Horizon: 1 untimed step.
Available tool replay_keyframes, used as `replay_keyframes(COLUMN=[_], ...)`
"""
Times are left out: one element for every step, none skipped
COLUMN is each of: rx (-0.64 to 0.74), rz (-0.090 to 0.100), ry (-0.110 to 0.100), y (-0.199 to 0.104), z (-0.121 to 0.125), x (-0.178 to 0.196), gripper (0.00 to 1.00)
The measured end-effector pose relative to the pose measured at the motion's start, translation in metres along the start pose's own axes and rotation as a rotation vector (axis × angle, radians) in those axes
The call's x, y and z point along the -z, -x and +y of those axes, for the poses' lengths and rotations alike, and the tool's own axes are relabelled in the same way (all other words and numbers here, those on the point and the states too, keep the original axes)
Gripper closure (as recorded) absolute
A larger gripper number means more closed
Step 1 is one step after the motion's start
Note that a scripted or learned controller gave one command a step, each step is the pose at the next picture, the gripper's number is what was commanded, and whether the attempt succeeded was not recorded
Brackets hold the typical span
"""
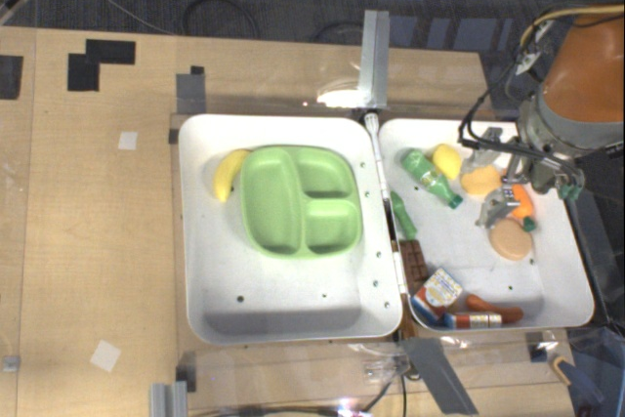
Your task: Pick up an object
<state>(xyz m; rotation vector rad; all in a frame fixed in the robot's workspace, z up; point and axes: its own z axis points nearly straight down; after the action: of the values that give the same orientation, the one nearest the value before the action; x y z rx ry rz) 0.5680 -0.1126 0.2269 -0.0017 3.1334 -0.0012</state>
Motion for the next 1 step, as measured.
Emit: replay_keyframes(rx=[-0.025], rz=[-0.006], ry=[-0.001], y=[0.0166], z=[0.0100], x=[-0.1326], gripper=[0.00])
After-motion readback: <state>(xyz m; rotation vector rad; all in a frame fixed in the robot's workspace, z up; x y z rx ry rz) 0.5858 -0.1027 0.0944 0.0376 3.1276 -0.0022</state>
